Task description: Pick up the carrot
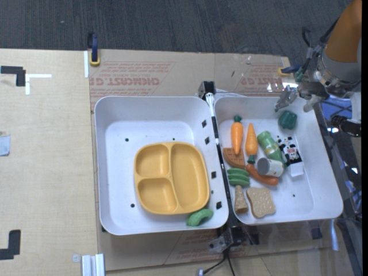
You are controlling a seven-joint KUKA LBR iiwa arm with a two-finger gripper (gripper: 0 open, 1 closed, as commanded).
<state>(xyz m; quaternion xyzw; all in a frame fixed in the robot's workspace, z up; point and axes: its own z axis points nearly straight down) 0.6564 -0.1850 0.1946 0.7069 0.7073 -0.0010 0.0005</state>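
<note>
Behind the bottle (269, 144), sausage (263, 176) part-hidden.

Carrot (237, 137) in right bin (322, 171)

Open bin floor lies at the carrot's (237, 137) 9 o'clock; a second carrot (251, 140) and green bottle (268, 144) crowd its 3 o'clock.

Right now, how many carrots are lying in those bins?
2, both in the right bin, side by side: one carrot on the left, the other carrot just right of it, beside the green bottle. More could be hidden under the pile.
</note>
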